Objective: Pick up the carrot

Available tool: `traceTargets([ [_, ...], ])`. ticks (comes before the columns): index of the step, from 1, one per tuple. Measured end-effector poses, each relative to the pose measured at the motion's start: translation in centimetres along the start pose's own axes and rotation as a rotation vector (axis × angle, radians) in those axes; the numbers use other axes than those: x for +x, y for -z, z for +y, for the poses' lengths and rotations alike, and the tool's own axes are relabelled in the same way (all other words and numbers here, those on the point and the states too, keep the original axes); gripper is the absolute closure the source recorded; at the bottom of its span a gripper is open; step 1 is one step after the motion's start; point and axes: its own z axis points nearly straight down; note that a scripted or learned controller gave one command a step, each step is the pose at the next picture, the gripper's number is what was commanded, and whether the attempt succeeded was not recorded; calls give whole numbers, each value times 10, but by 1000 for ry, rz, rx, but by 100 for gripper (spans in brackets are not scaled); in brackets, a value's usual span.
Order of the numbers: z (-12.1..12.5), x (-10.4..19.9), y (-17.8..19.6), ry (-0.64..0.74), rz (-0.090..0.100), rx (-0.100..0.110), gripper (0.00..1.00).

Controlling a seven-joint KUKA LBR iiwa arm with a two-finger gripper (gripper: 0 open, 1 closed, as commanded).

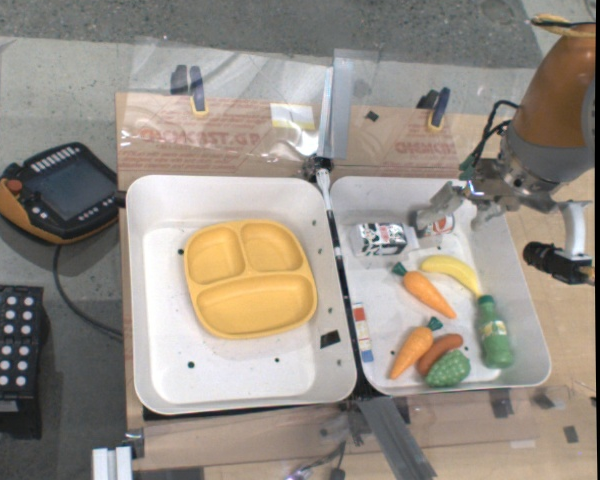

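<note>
Carrot (427, 293): orange, tapered, with a small green top at its upper-left end; it lay slantwise in the middle of the right bin (533, 313), thick end toward the upper left and tip toward the lower right.
Second carrot (412, 350): same orange with a green top, lying lower in the frame, leaning from lower left to upper right, just beside a sausage (439, 351).
Carrot's neighbours: a banana (452, 272) just to its upper right, a small printed carton (382, 237) above and to its left, a green bottle (493, 332) to its lower right.
Strawberry (448, 369): green and dimpled, at the lower edge of the bin, touching the sausage.
Jaws (438, 211): they hung over the upper part of the right bin, well apart from the carrot; whether they were open or closed could not be told, and nothing showed between them.
Arm (555, 98): grey and orange, it reached in from the upper right of the frame.
Left bin (160, 348): it held a yellow divided plate (250, 278) near its centre.
Desk (560, 408): brown, carrying both bins side by side.
Handheld controller (55, 190): at the left edge of the frame, off the bins.
</note>
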Motion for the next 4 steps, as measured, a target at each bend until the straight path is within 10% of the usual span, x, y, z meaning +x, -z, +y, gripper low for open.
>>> traceTargets([
  [1, -39, 41, -129, -35, 0, 1, 0],
  [2, -72, 48, -133, 199, -1, -2, 0],
  [3, -72, 46, -124, 195, -2, -2, 100],
  [4, -27, 93, -34, 135, -2, 0, 100],
])
